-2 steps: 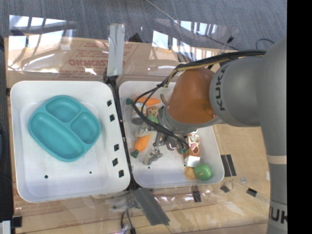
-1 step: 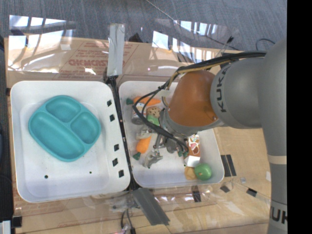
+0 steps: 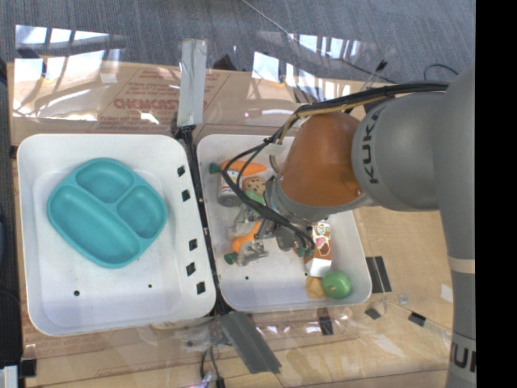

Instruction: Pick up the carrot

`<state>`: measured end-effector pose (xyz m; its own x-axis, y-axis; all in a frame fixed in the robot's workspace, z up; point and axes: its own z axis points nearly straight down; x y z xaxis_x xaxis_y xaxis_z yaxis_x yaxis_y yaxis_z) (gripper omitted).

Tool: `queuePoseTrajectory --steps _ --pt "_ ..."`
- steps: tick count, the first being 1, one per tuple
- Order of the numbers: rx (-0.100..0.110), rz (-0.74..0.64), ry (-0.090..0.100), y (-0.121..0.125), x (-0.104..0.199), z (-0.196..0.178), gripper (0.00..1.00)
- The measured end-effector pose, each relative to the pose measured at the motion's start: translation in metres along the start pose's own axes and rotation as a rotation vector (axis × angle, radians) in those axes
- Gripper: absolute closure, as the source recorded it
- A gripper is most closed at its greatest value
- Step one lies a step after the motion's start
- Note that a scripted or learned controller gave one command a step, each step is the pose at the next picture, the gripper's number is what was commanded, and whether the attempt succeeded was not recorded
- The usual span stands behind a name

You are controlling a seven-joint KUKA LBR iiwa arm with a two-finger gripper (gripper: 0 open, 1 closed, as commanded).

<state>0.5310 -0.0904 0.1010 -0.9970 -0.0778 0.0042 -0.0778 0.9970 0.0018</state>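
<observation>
Big orange wrist band [image 3: 323, 162] looms right over the right bin [image 3: 359, 277], and it swallows much of what lies beneath. The end effector [image 3: 252, 245] pokes out at its lower left, down among the clutter, and whether its fingers are apart or together I cannot tell: too small, too tangled. The carrot [image 3: 242, 239] sits right there, an orange sliver just beside that metal tip, green end toward the bin's floor; contact or not, no telling. One more orange piece [image 3: 252, 169] peeks out at the band's upper left, partly covered. One green apple [image 3: 337, 284] in the near corner, plain as day, with a small patterned box [image 3: 321, 249] just above it. Two white bins on the desk; the left bin [image 3: 40, 297] carries one teal divided plate [image 3: 107, 211], three compartments.
</observation>
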Motion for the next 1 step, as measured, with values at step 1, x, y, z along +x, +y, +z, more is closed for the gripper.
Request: queuePoseTrajectory --steps 1 --pt "0.004 0.083 -0.015 0.0024 -0.0377 -0.0957 1.00"
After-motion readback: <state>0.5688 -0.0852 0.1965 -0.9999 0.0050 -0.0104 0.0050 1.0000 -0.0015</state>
